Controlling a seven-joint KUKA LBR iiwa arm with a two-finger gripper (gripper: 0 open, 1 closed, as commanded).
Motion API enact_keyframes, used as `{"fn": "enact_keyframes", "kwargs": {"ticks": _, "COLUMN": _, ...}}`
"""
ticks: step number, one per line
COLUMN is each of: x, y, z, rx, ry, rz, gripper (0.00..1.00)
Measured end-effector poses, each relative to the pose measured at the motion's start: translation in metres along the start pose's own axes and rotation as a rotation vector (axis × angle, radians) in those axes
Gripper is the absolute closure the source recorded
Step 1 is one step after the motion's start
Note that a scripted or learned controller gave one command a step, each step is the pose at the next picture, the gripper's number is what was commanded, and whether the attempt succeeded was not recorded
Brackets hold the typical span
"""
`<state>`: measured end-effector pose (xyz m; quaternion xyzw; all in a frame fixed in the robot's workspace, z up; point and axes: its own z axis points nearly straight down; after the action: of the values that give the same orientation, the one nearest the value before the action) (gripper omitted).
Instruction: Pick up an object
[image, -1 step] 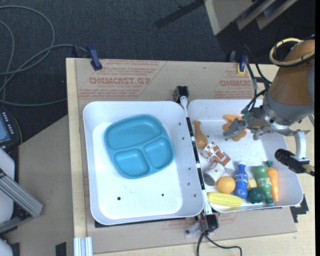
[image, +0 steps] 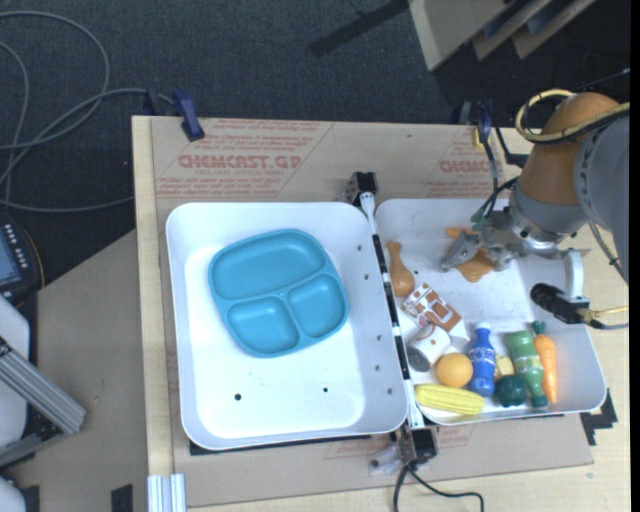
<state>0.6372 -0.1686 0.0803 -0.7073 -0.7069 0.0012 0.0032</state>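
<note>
Two bins set side by side on the bench (image: 250, 150); left bin (image: 200, 390) occupied by a divided tray (image: 277, 290); right bin (image: 420, 215) stocked along its near edge with corn (image: 450, 400), orange (image: 454, 370), bottle (image: 482, 360), carrot (image: 547, 365)

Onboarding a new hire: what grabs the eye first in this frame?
The blue divided plate, alone in the left bin. Next, the bright toy food crowded along the near edge of the right bin: corn, orange, blue bottle, carrot. The end effector sits low at that bin's far end.
</note>
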Motion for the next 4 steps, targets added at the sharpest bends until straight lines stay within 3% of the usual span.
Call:
{"fn": "enact_keyframes", "kwargs": {"ticks": 1, "x": 0.001, "y": 0.000, "z": -0.016, "rx": -0.010, "ry": -0.005, "rz": -0.001, "gripper": 1.00}}
{"fn": "enact_keyframes", "kwargs": {"ticks": 2, "x": 0.045, "y": -0.051, "z": -0.034, "rx": -0.002, "ry": 0.001, "rz": -0.003, "gripper": 1.00}}
{"fn": "enact_keyframes", "kwargs": {"ticks": 3, "x": 0.043, "y": -0.049, "z": -0.043, "rx": -0.007, "ry": -0.003, "rz": -0.001, "gripper": 1.00}}
{"fn": "enact_keyframes", "kwargs": {"ticks": 4, "x": -0.026, "y": -0.116, "z": -0.006, "rx": 0.001, "ry": -0.003, "rz": 0.008, "gripper": 1.00}}
